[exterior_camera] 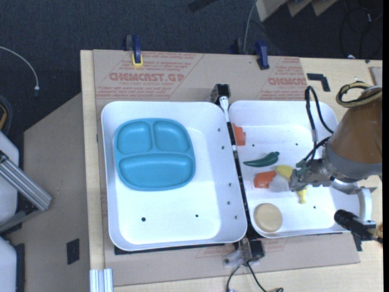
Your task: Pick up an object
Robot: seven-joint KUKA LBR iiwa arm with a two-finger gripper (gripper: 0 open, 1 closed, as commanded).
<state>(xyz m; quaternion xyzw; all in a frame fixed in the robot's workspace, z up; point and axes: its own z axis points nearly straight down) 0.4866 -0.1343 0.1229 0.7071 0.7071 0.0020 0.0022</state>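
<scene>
The right bin (316, 117) holds several small objects. A green pepper (262, 159) lies near its middle, with a red-orange piece (264, 179) just below it. A small orange block (238, 135) sits by the bin's left wall, and a round beige disc (268, 216) rests at the front. A yellow object (284, 171) lies right of the red-orange piece. My gripper (301, 181) is low over this yellow object and covers its middle. A yellow tip (301, 197) pokes out below the gripper.
The left bin (164, 221) holds a blue divided plate (155, 154). A black divider strip (233, 151) runs between the bins. The arm's grey body (355, 145) hangs over the right bin's right side, with black cables (313, 111) looping above it.
</scene>
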